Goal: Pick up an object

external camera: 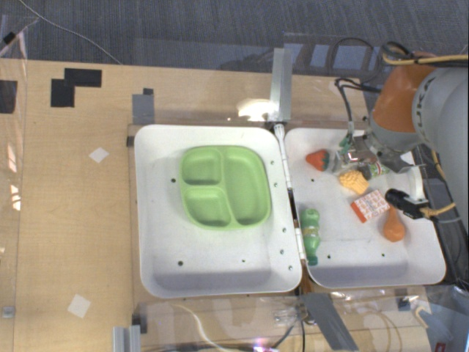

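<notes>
The pincer (356, 157) is low in the far part of the right bin (344, 259), its metal tip among the toys there. How wide it stands and whether anything is in it cannot be told from this slanted look down, since the wrist and its fittings crowd the spot. The arm (440, 101) reaches in from the right and bends down steeply, which suits a straight drop onto a small thing lying flat.

The likeliest target is the yellow piece (354, 180), just beside the tip on the near side and perhaps touching it. A red strawberry-like toy (316, 159) lies close on the other side. A red and white block (368, 206) and an orange toy (394, 227) lie nearer the front. A green toy (311, 235) rests along the wall shared with the left bin (168, 266).

All the loose things are in the right bin, presumably as the pile to pick from. The left bin holds a green divided plate (223, 186), perhaps as the place to put them. Both bins sit side by side on the wooden worktop (73, 218)
</notes>
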Controlling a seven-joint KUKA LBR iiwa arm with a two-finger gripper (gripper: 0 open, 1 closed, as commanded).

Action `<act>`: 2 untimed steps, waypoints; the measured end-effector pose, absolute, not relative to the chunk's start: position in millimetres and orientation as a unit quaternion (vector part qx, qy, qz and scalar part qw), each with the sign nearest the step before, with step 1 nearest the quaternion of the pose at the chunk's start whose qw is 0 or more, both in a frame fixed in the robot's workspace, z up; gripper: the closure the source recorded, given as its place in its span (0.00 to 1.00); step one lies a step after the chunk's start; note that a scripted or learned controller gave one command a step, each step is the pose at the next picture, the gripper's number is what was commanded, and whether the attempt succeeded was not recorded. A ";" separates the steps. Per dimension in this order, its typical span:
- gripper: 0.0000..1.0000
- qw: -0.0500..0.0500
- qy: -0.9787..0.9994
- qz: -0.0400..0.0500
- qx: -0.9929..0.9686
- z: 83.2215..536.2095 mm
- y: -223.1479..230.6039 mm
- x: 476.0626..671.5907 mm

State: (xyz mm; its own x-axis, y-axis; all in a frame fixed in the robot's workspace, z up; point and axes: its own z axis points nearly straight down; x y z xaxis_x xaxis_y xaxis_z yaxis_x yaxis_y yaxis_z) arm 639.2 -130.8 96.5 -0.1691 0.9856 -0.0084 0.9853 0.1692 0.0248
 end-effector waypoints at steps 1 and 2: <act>1.00 0.004 0.628 0.005 0.778 189.9 -69.9 671.7; 1.00 0.004 0.624 0.003 0.781 89.7 -143.6 639.6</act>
